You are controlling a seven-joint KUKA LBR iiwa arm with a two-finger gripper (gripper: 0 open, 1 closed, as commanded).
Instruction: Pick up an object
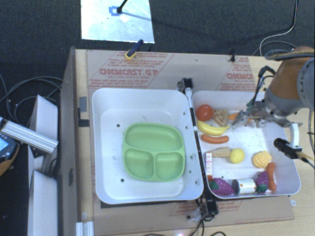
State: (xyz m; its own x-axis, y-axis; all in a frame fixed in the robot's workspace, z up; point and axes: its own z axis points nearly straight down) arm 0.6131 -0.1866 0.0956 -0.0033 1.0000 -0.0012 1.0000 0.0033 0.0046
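The right white bin (pixel 295 178) holds several toy foods: a red tomato (pixel 204 112), a yellow banana (pixel 211 129), an orange-red sausage (pixel 215 138), a yellow lemon (pixel 237 155), a corn piece (pixel 262 159), a carrot (pixel 271 175), purple grapes (pixel 222 186) and a small can (pixel 245 185). My gripper (pixel 243 117) hangs low over the back of this bin, just right of a tan biscuit-like piece (pixel 221 117) and above the banana's right tip. A small orange item (pixel 233 116) lies right beside its tip. The arm's orange band (pixel 288 80) is at the right edge.
The left white bin (pixel 106 132) holds a green divided plate (pixel 154 151). A black clip (pixel 186 85) sits on the ridge between the bins. Cables run along the bench's right side, and a black bracket (pixel 288 149) juts over the right bin's rim.
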